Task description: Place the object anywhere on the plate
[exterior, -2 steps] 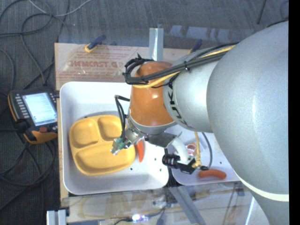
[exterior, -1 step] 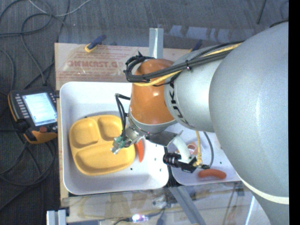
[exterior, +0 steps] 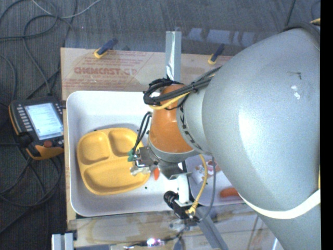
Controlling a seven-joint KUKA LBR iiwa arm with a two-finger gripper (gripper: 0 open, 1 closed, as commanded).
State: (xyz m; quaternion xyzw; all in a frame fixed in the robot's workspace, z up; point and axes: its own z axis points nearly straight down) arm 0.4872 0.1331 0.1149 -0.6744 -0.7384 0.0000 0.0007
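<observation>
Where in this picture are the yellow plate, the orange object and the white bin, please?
yellow plate [exterior: 106,160]: camera view, on the ridge between its compartments.
orange object [exterior: 155,174]: camera view, on the small orange piece at the plate's right edge, beside the gripper [exterior: 139,166].
white bin [exterior: 99,102]: camera view, on its bare floor above the plate.

Pretty even, bright overhead light here, so we get only soft shadows inside the shallow white plastic bin [exterior: 99,105]. The big grey metal arm housing [exterior: 260,134] sits close to the lens and looks a bit soft, with a pale sheen on top. The yellow compartmented plate [exterior: 106,158] reads sharp; the dark carpet floor [exterior: 31,40] stays dim.
</observation>
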